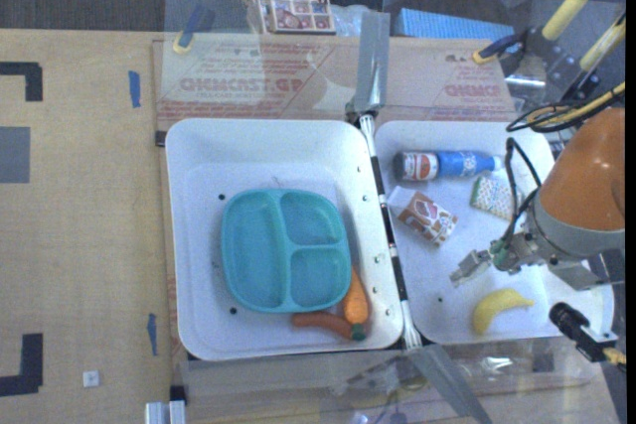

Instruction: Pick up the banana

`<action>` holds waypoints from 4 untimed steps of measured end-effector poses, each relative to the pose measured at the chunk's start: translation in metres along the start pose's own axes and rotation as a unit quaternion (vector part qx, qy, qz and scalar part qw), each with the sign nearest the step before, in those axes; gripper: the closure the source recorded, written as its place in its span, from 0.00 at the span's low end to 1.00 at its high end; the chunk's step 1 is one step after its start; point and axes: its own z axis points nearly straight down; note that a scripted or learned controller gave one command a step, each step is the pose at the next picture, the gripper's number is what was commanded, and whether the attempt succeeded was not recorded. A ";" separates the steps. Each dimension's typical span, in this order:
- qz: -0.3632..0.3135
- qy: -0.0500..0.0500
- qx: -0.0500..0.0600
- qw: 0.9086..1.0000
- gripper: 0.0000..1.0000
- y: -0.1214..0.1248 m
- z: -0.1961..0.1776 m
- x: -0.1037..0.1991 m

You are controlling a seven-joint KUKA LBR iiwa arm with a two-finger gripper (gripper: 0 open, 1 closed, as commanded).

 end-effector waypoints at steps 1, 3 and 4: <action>-0.041 0.000 0.000 0.999 0.00 0.003 -0.006 0.015; -0.099 -0.002 -0.002 0.995 0.00 0.007 -0.024 0.027; -0.185 -0.001 -0.001 0.983 0.00 -0.002 -0.011 -0.007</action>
